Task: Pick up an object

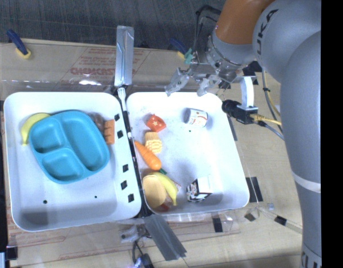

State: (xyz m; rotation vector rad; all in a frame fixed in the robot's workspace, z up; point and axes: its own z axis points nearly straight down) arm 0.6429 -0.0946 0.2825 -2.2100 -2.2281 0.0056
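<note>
My gripper (189,84) hangs over the far rim of the right bin (227,149), fingers spread apart with nothing between them. Below it in that bin lie a small white can (196,117) on its side, a red tomato-like piece (155,122), a yellow corn piece (154,143), an orange carrot (148,156), a yellow banana with a tan round piece (158,191) and a small black-and-white carton (198,190). The can is the nearest item to the gripper, a short way toward the front of it.
The left bin (59,205) holds a blue divided tray (69,144), a yellow banana (30,124) behind it and an orange-brown piece (108,131) at its right. A metal divider (124,54) stands between the bins. The arm's grey body fills the right side.
</note>
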